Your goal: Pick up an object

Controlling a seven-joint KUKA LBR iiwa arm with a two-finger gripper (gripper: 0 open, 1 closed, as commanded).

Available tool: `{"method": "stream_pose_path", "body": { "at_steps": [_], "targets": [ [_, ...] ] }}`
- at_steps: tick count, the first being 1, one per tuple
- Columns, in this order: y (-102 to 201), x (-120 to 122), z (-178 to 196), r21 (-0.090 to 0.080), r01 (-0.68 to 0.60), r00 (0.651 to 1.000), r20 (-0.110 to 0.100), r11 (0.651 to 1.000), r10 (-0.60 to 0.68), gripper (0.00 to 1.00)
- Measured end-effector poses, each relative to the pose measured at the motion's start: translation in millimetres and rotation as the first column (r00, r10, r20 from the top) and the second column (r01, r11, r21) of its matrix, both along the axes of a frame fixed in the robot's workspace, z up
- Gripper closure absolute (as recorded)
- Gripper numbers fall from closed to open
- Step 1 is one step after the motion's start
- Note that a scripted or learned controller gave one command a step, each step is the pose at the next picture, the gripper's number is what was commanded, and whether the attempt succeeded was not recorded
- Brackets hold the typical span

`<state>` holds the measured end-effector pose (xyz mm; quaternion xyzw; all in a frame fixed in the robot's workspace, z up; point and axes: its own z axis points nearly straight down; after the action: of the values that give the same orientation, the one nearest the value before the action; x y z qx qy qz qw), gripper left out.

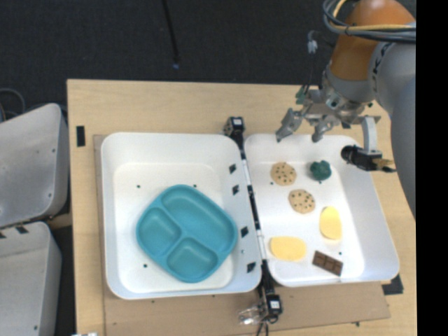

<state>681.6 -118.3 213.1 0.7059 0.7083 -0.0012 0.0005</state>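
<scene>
Cookies [283, 173], green piece [320, 170] lie unobstructed in right bin [378, 215]; tool [302, 130] spread wide above, grasping nothing.

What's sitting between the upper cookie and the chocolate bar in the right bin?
In the camera view, the second cookie lies between the upper cookie and the chocolate bar, with the yellow oval piece alongside that line.

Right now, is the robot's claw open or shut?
Open. The gripper hangs over the right bin's far edge with its two fingers spread apart and nothing between them.

Wooden bench [168, 107], two white bins [112, 187] [374, 208] side by side
</scene>
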Motion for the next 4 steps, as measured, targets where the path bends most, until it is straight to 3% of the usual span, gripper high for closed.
{"method": "stream_pose_path", "body": {
  "at_steps": [2, 3, 4],
  "targets": [
    [-3.2, -4.9, -114.5, 0.0, 0.003, 1.0, 0.0, 1.0, -0.003, 0.0],
    [-4.1, -3.8, -100.5, -0.001, 0.004, 1.0, 0.005, 1.0, -0.004, 1.0],
    [-8.6, -4.6, -55.3, 0.001, 0.005, 1.0, 0.007, 1.0, -0.005, 1.0]
  ]
}}
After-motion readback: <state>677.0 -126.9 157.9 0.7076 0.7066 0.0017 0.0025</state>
